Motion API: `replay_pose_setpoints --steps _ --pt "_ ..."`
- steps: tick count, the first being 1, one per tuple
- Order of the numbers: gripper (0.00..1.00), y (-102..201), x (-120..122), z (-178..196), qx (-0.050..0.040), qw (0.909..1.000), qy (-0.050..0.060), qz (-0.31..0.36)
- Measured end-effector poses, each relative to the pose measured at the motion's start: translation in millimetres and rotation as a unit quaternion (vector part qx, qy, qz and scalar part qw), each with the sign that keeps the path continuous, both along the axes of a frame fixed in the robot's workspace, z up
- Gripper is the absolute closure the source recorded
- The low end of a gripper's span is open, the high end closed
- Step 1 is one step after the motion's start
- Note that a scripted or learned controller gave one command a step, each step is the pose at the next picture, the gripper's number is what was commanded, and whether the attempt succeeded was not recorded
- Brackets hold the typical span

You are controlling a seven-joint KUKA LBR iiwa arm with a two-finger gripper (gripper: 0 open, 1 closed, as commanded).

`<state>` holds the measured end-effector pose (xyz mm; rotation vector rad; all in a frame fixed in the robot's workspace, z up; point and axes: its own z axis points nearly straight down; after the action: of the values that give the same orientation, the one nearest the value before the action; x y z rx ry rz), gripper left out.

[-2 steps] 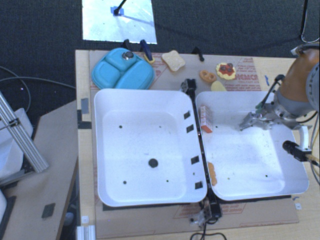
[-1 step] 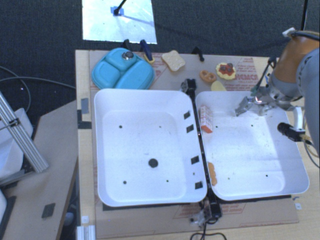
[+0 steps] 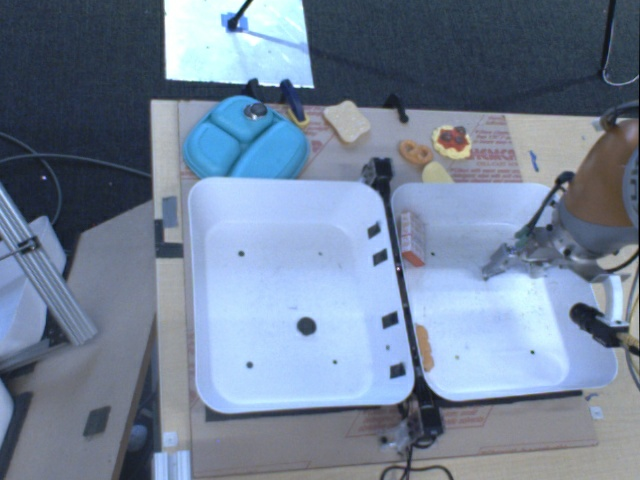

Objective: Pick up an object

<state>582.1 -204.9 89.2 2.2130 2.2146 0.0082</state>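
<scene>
White right bin (image 3: 560, 373): gripper (image 3: 497, 265), fingers apart and empty, hangs mid-bin; carton (image 3: 411, 240) and snack (image 3: 424, 347) hug the left wall, risking a clipped rim.

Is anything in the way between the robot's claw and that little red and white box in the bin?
Nothing visible is. The gripper hangs over the right bin, and the red and white box leans at that bin's left wall. Between them lies only bare white bin floor. The orange snack sits further down the same wall, off that path.
</scene>
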Motion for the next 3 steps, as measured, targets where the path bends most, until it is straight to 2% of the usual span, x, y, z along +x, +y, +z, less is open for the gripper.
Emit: replay_pose_setpoints --steps 1,2,3 --pt "0.0 70 20 -2 0.0009 1.0 0.001 0.004" --pt "0.0 5 56 -2 -0.0001 1.0 0.001 0.0" --pt "0.0 -1 88 -3 0.002 1.0 0.005 0.002"
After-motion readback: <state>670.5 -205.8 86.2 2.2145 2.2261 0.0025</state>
